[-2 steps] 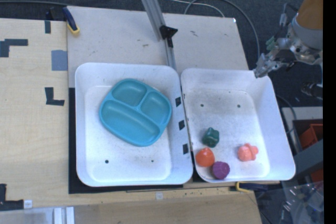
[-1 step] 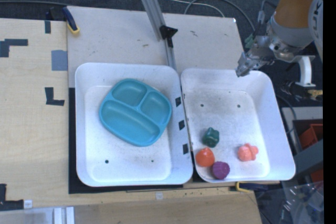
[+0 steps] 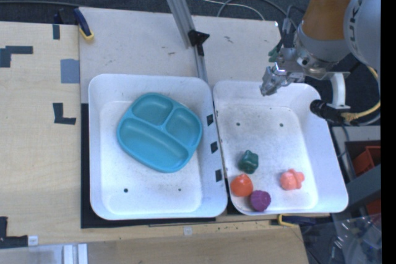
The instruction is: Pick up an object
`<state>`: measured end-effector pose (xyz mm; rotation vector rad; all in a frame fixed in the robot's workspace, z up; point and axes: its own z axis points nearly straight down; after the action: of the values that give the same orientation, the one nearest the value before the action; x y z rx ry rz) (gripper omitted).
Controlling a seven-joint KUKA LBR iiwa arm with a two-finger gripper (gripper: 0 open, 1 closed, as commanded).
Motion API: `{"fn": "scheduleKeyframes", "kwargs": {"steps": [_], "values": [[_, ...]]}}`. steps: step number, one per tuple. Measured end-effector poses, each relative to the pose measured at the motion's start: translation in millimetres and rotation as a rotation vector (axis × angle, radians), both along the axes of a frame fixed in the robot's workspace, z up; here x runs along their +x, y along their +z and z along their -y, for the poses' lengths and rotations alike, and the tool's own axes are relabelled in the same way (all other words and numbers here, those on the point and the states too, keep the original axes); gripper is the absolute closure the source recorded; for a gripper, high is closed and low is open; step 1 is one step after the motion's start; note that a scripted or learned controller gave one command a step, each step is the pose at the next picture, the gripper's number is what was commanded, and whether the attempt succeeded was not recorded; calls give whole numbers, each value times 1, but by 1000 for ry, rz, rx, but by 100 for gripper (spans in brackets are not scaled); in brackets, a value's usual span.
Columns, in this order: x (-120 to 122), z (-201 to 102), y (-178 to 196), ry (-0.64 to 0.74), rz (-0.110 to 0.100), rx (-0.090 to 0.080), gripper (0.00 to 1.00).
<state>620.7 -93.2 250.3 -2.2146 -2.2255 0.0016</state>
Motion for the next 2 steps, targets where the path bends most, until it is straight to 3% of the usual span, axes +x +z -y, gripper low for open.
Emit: {"fn": "scheduleKeyframes", "kwargs": {"steps": [2], "values": [[-9, -116, 8, 3, 0, 2, 100]]}}
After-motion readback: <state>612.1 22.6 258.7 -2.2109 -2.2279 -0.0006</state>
